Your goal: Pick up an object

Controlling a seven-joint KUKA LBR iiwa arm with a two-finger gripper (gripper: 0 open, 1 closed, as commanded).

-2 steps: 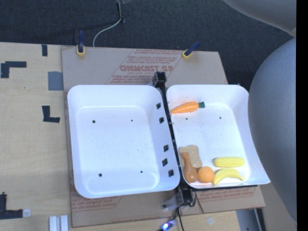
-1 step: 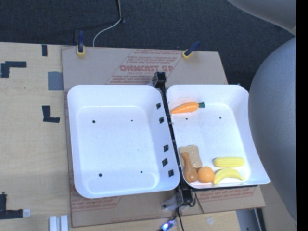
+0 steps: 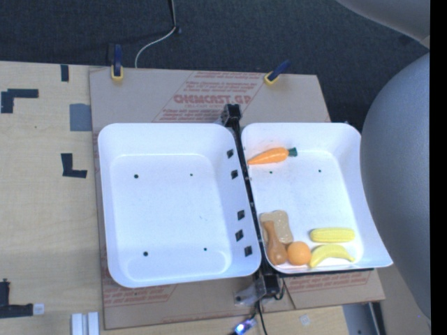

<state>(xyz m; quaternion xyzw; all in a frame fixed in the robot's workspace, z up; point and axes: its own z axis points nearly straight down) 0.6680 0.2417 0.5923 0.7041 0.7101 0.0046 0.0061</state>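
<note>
The right bin holds an orange carrot with a green top near its far left wall. At its near edge lie a tan bread slice, a brown sausage-like piece, a round orange fruit, a yellow corn cob and a yellow banana. The grey arm bulks along the right side, above and beside the right bin.
The left bin sits beside the right one on a cardboard sheet, with black clips along the shared wall. Two clamps hold the sheet's far edge. A cable runs behind.
</note>
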